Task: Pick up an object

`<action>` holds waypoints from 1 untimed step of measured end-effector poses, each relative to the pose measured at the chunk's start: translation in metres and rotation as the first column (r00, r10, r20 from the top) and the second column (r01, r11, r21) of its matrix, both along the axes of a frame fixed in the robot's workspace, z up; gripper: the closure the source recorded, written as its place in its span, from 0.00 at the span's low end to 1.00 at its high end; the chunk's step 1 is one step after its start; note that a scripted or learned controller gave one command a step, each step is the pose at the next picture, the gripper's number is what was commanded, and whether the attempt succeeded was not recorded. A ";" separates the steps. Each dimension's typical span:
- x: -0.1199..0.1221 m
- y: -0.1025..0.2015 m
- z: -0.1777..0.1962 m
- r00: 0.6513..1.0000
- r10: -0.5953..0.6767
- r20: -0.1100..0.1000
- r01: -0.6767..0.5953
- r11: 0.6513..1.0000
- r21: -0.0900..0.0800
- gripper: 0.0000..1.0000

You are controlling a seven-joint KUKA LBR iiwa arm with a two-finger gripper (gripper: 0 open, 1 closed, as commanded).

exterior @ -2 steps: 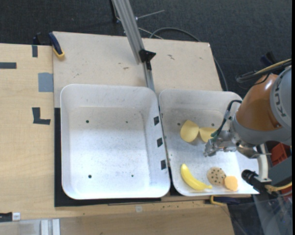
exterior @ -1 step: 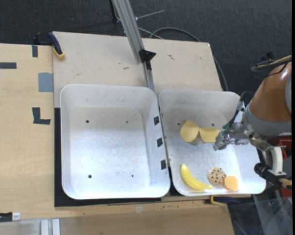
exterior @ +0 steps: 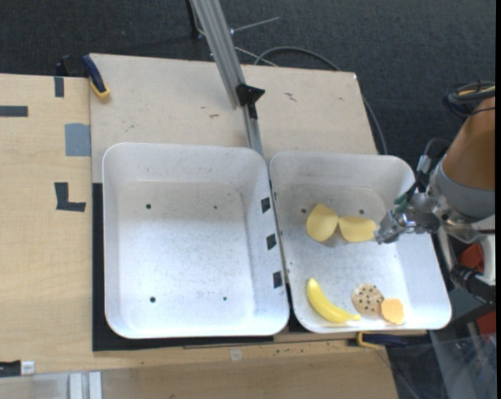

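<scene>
White left bin (exterior: 125, 223): sits left of the other bin, walls touching in the middle.
Metal rail (exterior: 221, 44): runs down from the top to the seam between the bins.
White right bin (exterior: 333, 169): has all the items in it.
Yellow round piece (exterior: 321, 222): mid bin, touching the yellow block.
Banana (exterior: 327, 303): near the front wall, left of the cookie.
Yellow block (exterior: 357, 229): right end at the gripper tip.
Cookie (exterior: 367, 298): speckled, front right, touching the orange piece.
Orange piece (exterior: 392, 310): front right corner.
Gripper (exterior: 388, 231): low over right side of bin, at the yellow block; fingers open or closed, cannot tell.
Arm (exterior: 470, 160): grey and orange, comes in from the right.
</scene>
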State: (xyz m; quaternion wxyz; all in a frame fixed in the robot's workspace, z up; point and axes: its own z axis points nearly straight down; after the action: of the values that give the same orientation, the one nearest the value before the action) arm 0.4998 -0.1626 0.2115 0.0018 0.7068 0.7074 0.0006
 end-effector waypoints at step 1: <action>0.001 0.000 0.053 1.000 0.001 0.002 -0.001 1.000 0.000 1.00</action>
State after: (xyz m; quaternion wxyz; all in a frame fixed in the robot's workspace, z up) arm 0.5010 -0.1626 0.2644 0.0024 0.7065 0.7077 0.0011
